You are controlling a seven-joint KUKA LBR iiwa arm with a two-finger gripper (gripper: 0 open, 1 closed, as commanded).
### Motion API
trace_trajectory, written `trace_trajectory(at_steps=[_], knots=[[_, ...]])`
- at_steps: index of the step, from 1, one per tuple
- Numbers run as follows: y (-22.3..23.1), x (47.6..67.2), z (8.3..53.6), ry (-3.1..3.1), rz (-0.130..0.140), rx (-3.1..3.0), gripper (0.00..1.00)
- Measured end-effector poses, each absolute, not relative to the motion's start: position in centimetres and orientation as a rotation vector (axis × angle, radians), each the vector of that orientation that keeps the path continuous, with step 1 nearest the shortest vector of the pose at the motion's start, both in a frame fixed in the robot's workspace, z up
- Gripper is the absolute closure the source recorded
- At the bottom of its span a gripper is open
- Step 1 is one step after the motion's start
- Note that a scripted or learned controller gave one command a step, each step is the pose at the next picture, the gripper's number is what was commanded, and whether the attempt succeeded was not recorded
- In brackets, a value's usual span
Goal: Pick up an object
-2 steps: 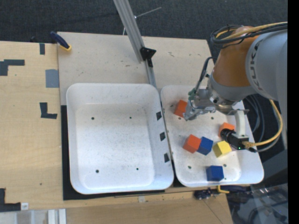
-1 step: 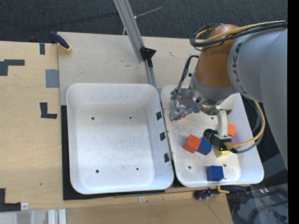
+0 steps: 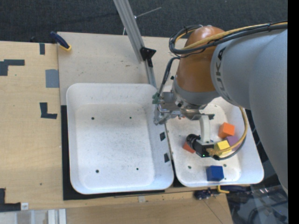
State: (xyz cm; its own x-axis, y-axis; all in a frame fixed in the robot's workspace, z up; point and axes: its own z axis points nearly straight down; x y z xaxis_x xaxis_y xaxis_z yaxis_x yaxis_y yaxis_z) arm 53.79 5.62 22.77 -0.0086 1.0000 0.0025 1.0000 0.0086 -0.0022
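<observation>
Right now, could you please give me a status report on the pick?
Gripper over the right bin, nothing seen held. Orange block, yellow block, blue block, red piece lie in that bin. Arm overhangs part of it.

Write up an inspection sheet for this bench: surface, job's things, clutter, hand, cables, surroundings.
Surface: pale wooden bench bearing two shallow white plastic bins side by side, the left bin and the right bin.
Job's things: in the right bin, an orange cube, a yellow block, a blue cube and a small red piece.
Clutter: a blue-and-yellow tool at the bench's far corner; grey tape patch.
Hand: hand over the right bin's far left part, mostly hidden under the arm; grip cannot be judged.
Cables: dark cables looped over the arm's orange band.
Surroundings: slanted grey metal pole; dark floor.
</observation>
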Motion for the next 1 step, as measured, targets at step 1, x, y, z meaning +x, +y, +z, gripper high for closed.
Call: trace_trajectory(at_steps=[1], knots=[[9.91,52.43,22.29,-2.227,0.003,-2.212,1.00]])
